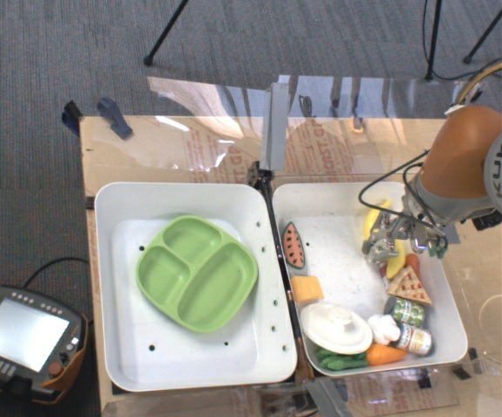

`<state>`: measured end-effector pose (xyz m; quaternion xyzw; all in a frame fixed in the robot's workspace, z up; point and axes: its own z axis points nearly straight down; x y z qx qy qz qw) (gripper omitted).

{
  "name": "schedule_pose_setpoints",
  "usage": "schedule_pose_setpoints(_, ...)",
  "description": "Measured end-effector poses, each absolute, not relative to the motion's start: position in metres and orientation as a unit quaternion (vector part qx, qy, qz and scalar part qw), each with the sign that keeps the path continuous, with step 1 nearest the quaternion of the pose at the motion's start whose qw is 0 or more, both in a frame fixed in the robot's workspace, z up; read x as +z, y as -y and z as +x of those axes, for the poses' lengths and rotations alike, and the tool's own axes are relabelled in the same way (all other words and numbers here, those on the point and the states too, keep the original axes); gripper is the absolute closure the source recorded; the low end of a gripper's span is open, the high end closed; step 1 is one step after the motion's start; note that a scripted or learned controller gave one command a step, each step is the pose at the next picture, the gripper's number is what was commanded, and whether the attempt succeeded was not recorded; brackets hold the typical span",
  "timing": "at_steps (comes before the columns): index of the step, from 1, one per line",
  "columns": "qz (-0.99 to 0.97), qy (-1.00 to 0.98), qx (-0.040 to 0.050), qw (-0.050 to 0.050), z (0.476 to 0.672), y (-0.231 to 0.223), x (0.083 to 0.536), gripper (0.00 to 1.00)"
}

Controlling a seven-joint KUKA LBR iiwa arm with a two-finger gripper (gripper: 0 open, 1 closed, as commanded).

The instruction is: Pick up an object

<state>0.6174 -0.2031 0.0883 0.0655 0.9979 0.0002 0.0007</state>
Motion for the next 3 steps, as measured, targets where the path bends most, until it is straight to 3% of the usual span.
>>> schedule_pose_setpoints(1,0.075,-0.997,0.0016,0.001,0.626,0.147,0.088,0.0)
schedule_pose_setpoints(2,0.045,-0.999,0.0003,0.0,0.582,0.199,0.088,0.0)
schedule_pose_setpoints(3,0.035,-0.999,0.001,0.002,0.634,0.183,0.089,0.0)
